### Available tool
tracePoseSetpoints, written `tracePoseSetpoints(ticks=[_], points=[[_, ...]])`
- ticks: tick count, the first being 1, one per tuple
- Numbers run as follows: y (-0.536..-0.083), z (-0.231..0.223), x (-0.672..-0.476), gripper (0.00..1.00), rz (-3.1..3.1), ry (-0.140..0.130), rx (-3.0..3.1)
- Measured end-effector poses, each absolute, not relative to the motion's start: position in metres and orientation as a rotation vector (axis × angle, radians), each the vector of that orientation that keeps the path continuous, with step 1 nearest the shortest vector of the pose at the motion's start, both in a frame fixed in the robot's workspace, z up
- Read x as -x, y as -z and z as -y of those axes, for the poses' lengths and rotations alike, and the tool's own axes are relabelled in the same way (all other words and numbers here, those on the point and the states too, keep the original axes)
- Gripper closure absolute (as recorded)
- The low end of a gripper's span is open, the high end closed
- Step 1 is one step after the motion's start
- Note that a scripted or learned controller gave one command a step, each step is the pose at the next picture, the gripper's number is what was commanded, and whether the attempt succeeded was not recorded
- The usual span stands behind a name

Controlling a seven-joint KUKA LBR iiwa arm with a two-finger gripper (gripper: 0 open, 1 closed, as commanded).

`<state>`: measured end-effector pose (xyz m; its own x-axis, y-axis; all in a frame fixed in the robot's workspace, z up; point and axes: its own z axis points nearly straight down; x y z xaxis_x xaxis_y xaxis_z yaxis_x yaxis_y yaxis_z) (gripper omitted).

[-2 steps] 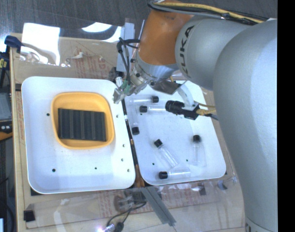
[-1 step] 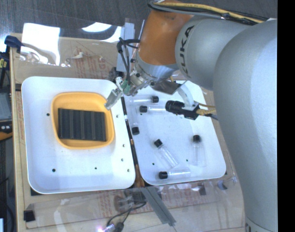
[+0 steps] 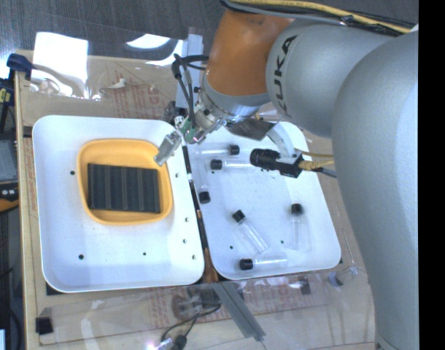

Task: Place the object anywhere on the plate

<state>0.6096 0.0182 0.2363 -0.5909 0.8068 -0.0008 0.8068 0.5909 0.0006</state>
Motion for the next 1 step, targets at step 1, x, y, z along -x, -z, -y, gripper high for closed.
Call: tracePoseSetpoints(ticks=[1], points=[[-0.2012,0.0006,-0.6222,0.00,-3.095,0.002,-0.554]])
